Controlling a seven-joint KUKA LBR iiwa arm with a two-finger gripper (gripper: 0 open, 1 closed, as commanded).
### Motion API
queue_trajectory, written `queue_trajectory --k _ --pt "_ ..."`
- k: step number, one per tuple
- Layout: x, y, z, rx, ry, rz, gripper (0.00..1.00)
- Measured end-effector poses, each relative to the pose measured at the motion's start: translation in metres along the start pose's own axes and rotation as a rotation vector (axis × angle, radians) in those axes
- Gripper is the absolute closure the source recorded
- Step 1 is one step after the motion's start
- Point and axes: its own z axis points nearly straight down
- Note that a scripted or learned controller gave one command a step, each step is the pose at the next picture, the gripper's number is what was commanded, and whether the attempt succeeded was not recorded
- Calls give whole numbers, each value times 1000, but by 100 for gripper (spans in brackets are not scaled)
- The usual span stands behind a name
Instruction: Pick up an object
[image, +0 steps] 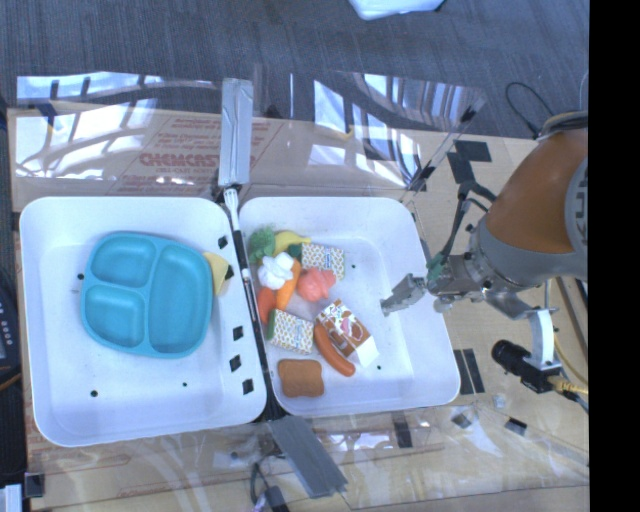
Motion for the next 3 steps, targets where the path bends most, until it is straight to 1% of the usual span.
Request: queue_trajectory --k 1,2,3 --pt "46 18 129 -9 0 65 0" --pt "45 16 122 -2 0 66 100" --pt "75 58 7 -5 0 120 100"
